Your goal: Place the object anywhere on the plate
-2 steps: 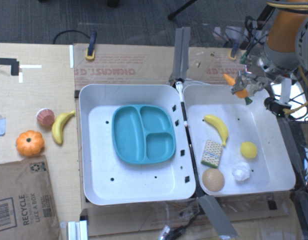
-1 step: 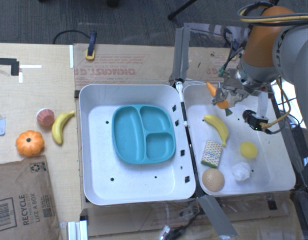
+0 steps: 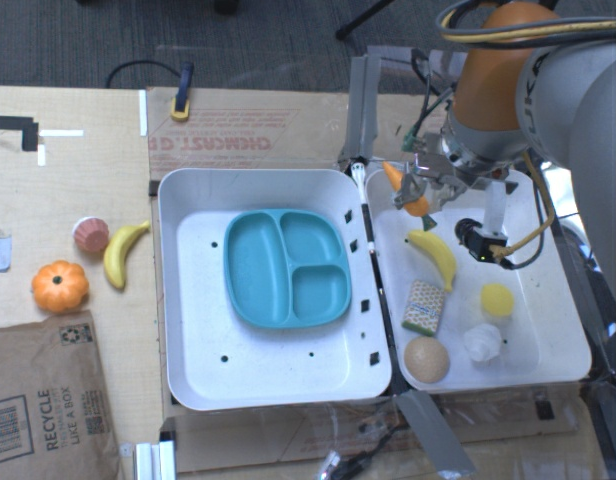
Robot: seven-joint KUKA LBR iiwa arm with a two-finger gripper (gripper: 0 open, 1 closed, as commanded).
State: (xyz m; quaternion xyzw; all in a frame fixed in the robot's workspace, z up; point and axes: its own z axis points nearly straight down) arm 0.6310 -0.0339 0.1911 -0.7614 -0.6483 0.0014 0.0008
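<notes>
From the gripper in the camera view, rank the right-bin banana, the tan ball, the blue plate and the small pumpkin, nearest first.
From the gripper:
1. Banana, right bin, just below it.
2. Blue plate, left bin.
3. Tan ball, right bin's near edge; close to the plate's distance, so hard to separate.
4. Pumpkin, far left on the bench.

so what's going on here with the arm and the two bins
A grey and orange robot arm reaches in from the right over the right bin. Its tool is at that bin's far left corner, with an orange object right at its tip; whether it is actually gripped is unclear. A banana, a sponge, a lemon and a brown ball lie in the same bin. The blue plate in the left bin has nothing on it yet.
</notes>
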